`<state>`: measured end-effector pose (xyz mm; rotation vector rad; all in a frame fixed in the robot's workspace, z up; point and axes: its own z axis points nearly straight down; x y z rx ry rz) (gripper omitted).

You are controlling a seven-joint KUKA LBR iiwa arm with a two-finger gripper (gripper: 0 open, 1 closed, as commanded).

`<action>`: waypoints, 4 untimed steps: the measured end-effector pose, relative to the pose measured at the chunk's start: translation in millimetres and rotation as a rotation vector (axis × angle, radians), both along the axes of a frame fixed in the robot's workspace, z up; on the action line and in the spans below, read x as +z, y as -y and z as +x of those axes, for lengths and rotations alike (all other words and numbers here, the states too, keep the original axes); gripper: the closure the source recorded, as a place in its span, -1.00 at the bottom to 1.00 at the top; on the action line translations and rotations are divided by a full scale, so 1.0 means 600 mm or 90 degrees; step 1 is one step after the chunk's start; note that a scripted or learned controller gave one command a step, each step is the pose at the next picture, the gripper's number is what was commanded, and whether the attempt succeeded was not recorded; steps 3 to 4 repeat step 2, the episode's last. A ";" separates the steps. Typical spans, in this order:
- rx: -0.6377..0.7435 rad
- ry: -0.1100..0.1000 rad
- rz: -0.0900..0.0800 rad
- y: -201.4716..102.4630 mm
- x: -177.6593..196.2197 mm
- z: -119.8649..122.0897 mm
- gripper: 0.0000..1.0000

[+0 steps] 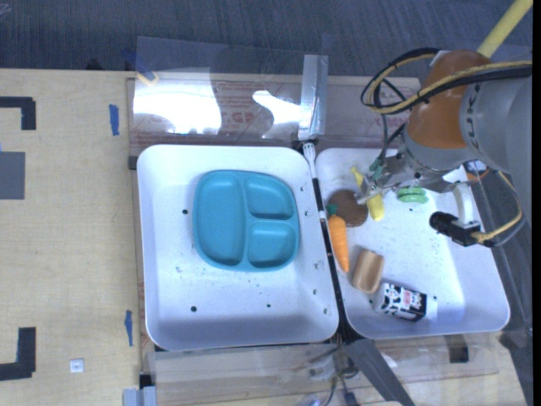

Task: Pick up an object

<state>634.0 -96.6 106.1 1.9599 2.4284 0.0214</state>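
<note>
Your table carries two white bins; the left bin (161,294) holds a blue divided plate (247,220). In the right bin (482,303), a carrot (339,240) lies along the left wall, a brown disc (347,206) above it, a tan cup (367,270) and a black-and-white carton (404,302) nearer the front edge. The gripper (378,184) hovers by the disc; whether its jaws are released or clenched, you cannot tell. Descend squarely over one piece, clear of neighbours.

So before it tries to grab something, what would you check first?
1. Things to pick lie in the right bin: ok.
2. Tool is over that bin, near the yellow piece and brown disc: ok.
3. Something already held: cannot tell.
4. Carrot lies against the divider, awkward to reach: not ok.
5. Blue plate sits in the left bin, out of the way: ok.
</note>
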 end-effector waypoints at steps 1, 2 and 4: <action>-0.240 -0.016 0.005 0.030 0.011 -0.047 1.00; -0.145 -0.011 0.005 -0.099 0.172 -0.043 1.00; -0.145 -0.011 0.005 -0.099 0.172 -0.043 1.00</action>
